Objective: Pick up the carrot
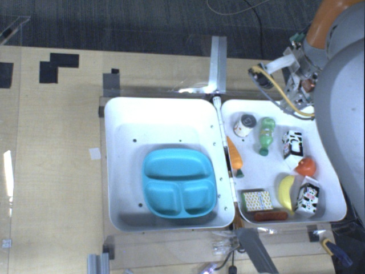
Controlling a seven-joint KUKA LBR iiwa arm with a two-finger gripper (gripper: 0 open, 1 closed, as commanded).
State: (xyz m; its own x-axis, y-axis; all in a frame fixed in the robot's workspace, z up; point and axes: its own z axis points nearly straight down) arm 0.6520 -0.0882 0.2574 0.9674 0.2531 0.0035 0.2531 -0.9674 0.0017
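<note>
The pale wooden surface (51, 181) is seen from above, with two shallow white bins set side by side on it. The left white bin (125, 153) is taken up by a blue divided plastic plate (179, 181), set toward its 5 o'clock corner.

Over to the right white bin (272, 167), and there the long orange carrot with a green end (234, 154) is found at 9 o'clock, laid along the left wall just beside the divider between the bins. Its green end is turned toward 6 o'clock. Nothing is gripping it.

At 11 o'clock in that bin a small white and grey cup (246, 124) is parked, and just beside it, toward 3 o'clock, a green plastic bottle (266, 135) is laid lengthwise. A black-and-white cow-patterned carton (292, 144) is placed at 2 o'clock, with a red-orange rounded item (306, 166) just below it. A yellow banana (286, 192) is set at 5 o'clock, touching a second cow-patterned carton (308, 197). A flat yellow-green patterned box (257, 200) is seen at 6 o'clock, with a reddish-brown sausage (270, 215) against the near wall beside it.

The grey arm with its orange band (325, 16) is brought in from 2 o'clock. The claw (297, 90) is held above the bin's far rim, at about 1 o'clock, well apart from the carrot. Whether the claw is wide or narrow cannot be told from this angle.
</note>
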